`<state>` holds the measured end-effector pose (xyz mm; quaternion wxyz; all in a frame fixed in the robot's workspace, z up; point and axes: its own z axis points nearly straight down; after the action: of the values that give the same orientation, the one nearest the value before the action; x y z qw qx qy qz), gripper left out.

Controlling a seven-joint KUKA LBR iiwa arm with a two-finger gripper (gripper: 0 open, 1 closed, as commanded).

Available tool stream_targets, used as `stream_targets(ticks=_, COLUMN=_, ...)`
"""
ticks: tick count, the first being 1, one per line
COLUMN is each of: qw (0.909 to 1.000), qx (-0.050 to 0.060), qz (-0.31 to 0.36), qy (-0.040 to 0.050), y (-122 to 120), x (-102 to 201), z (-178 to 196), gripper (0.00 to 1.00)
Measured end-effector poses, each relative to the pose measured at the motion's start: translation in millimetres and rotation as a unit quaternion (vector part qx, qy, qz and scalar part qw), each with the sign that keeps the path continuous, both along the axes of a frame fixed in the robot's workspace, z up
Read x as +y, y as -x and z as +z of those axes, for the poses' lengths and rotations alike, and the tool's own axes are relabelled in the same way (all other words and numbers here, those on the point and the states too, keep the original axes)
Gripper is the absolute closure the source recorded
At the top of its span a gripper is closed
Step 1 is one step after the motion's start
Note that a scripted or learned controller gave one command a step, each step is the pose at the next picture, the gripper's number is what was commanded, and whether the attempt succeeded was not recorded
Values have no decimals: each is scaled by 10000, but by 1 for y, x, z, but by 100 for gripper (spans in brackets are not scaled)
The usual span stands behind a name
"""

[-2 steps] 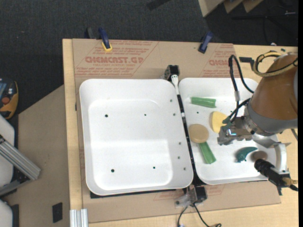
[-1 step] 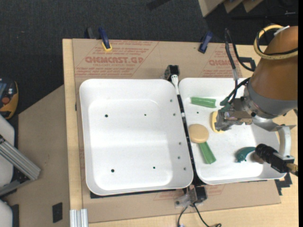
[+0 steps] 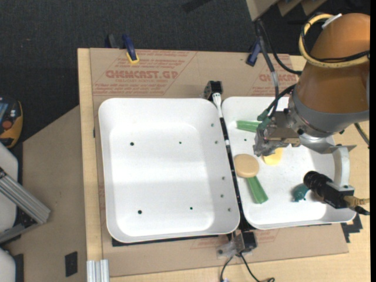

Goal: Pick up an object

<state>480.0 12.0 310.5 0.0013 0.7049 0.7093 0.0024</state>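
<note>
**Partly hidden: a yellow piece beneath the claw**

The yellow piece (image 3: 272, 158) lies near the middle of the right bin (image 3: 329, 216). The claw (image 3: 269, 144) stands right over it and covers its upper part. From this slant I cannot tell whether the claw is wide or narrow, or whether it touches the piece at all.

The likeliest failure is a grasp that catches only an edge, so the piece slips out or is flicked aside as the arm lifts. So little of it shows that its true middle is a guess.

A second risk lies just to the left. A tan round disc (image 3: 247, 165) sits near the piece, and a green bar (image 3: 257, 190) touches the disc and runs toward the bin's front. An off-centre descent could nudge or pinch either one. A green stick (image 3: 247, 125) also lies close by, on the far side of the claw. A small teal thing (image 3: 299, 193) is well apart.

What shows of the piece is small, bright yellow and low-lying. It is probably smooth plastic, hence light and slippery. The left bin (image 3: 158, 169) stands beside the right one on the table (image 3: 88, 157).
</note>
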Motion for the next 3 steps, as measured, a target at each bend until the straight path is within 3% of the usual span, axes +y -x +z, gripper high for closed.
stream_targets(ticks=1, qw=10000, qx=9, qz=3, qy=-2, y=0, x=50, z=24, gripper=100)
stream_targets(ticks=2, qw=10000, qx=-33, qz=-16, qy=-2, y=-18, x=64, z=109, gripper=100)
stream_targets(ticks=3, qw=9999, qx=79, qz=-83, qy=23, y=3, x=-20, z=14, gripper=100)
